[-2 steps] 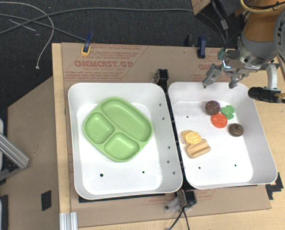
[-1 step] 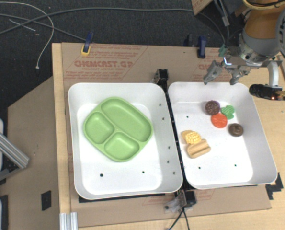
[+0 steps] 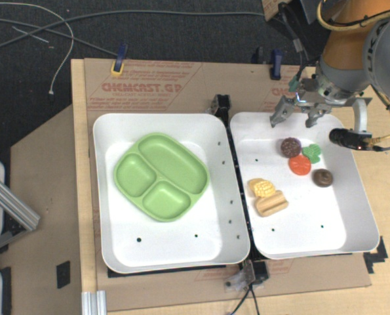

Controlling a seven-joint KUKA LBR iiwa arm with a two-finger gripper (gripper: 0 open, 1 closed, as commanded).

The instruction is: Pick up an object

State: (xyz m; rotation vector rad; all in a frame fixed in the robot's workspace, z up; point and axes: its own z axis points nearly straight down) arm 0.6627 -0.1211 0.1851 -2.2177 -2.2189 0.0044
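Observation:
My gripper (image 3: 295, 117) hangs over the far edge of the right bin (image 3: 339, 231), open, with nothing between its two spread fingers. Below it and slightly right lie several toy foods: a dark brown round piece (image 3: 290, 147), a red tomato (image 3: 299, 165) with a green leafy bit (image 3: 312, 153) beside it, and a small brown doughnut (image 3: 323, 178). Nearer the bin's left side sit a yellow corn piece (image 3: 262, 188) and a tan bread roll (image 3: 272, 205), touching each other.
The left bin (image 3: 116, 241) holds a green three-compartment plate (image 3: 160, 176). A black clamp (image 3: 221, 104) sits at the far end of the seam between the bins. Blue clips (image 3: 120, 58) hold the cardboard base at the back.

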